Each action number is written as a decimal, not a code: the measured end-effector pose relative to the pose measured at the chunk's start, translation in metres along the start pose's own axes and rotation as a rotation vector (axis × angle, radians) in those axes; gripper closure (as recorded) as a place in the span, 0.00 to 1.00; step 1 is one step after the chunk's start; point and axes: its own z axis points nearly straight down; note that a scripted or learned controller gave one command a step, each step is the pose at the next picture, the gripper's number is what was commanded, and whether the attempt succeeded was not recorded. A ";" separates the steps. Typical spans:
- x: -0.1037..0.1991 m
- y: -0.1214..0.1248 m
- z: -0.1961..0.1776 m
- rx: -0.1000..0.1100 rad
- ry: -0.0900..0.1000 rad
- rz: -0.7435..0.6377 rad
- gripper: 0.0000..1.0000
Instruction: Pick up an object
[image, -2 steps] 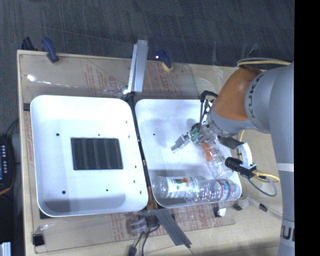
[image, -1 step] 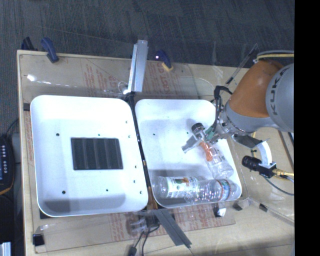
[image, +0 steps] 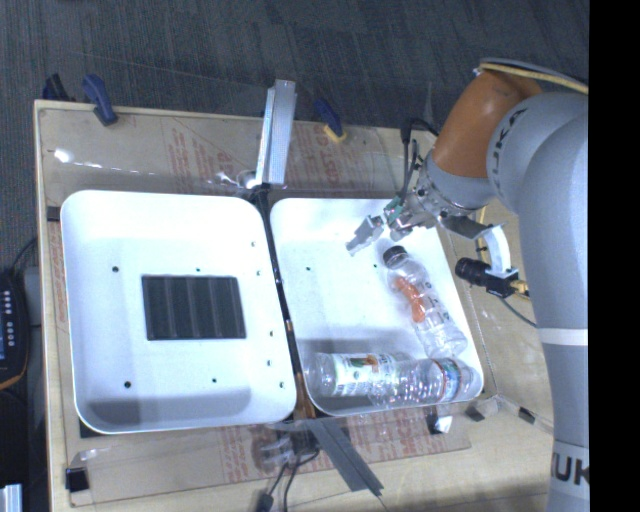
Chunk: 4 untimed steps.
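text: "UK", white letters on grey robot arm (image: 570, 470), right of the white plastic right bin (image: 330, 300) | label on clear plastic bottle (image: 390, 377) in that bin: unreadable | red print on bench sheet (image: 170, 140): unreadable

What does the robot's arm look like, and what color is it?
The arm is big, round and smooth grey, with an orange band above the wrist. Thin black cables run by its small silvery claw. Dark letters mark its lower part.
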 end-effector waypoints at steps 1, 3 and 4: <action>0.014 0.001 -0.045 -0.002 -0.001 0.196 0.00; 0.040 -0.004 -0.120 -0.002 -0.001 0.052 0.00; -0.001 0.001 -0.032 0.002 0.001 0.060 0.00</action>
